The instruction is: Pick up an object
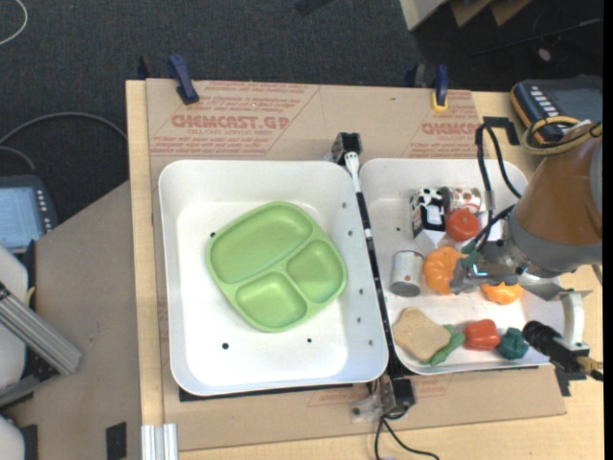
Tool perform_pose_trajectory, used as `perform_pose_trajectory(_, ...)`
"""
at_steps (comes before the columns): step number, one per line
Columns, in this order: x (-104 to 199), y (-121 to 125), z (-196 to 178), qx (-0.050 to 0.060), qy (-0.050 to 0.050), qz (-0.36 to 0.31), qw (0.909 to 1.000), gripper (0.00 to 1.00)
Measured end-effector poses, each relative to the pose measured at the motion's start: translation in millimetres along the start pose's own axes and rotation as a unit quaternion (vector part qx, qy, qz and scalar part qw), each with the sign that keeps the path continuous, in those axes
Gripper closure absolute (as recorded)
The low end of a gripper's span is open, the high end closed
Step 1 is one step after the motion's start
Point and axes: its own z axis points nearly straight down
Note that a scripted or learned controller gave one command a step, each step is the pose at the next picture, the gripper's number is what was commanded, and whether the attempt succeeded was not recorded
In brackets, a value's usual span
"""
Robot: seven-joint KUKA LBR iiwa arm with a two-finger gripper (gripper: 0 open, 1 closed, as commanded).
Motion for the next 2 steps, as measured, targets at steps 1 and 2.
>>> perform_pose_trajectory(1,0.0,0.4,-9.8,-0.001,-0.001,0.000,1.0000,1.00)
perform_pose_trajectory(2,-0.3,0.7,-19.6,-0.002,-0.001,0.000,1.0000,1.00)
